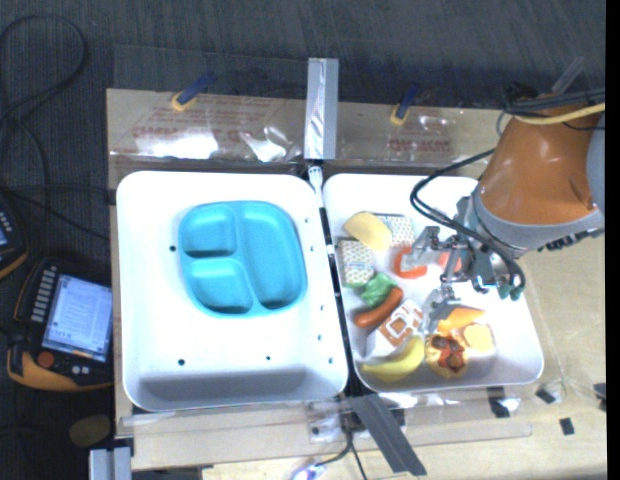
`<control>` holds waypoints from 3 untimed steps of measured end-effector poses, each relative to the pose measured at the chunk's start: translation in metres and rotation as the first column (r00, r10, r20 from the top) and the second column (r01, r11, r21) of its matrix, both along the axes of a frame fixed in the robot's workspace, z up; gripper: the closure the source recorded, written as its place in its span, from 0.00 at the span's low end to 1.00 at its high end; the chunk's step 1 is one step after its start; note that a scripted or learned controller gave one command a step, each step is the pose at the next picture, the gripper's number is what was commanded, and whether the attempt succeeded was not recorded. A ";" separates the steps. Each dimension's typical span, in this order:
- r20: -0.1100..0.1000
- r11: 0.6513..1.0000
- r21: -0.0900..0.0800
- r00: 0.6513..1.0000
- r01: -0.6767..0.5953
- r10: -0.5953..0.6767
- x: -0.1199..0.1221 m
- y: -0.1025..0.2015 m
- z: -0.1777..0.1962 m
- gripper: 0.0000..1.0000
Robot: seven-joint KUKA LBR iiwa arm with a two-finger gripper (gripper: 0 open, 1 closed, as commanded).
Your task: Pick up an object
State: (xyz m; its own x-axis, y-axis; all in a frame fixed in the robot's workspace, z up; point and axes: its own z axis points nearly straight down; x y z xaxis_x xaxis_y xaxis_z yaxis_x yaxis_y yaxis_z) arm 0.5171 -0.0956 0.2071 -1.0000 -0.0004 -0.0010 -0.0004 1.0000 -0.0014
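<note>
While the arm reaches in from the right, its gripper [442, 268] hangs low over the right bin [525, 368], above a heap of toy food. How far it is open I cannot tell, since cables and metal parts crowd the tip, and nothing can be made out in its grasp.

Any piece in the heap would serve. Just below the gripper lie an orange wedge [468, 326] and a banana [395, 363]; to its left sit a sausage [377, 308], a green vegetable [374, 288] and a yellow lemon [367, 229].

These look like hollow plastic toys: probably light, stiff and smooth, so apt to slip or roll. The sausage seems the easiest, taken across its narrow middle; the banana likewise across its thickest part. The pieces touch one another, so closing on one may nudge its neighbours.

Beside it, the left bin [150, 368] holds a blue divided tray [242, 255]. Both bins rest on a brown bench [125, 128] with clear sheeting [220, 118] clipped behind, over dark carpet [290, 18].
</note>
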 end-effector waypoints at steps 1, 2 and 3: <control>0.001 0.959 0.000 0.959 0.282 -0.282 0.064 0.008 -0.023 0.00; 0.018 0.934 0.007 0.934 0.357 -0.357 0.108 0.004 -0.105 0.00; 0.003 0.936 0.002 0.936 0.351 -0.351 0.093 0.023 0.028 0.00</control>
State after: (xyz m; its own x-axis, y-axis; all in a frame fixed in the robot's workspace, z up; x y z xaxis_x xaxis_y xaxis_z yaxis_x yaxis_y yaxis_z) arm 0.6097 -0.0730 0.2351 -0.9366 0.3503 -0.0041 0.3503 0.9366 0.0002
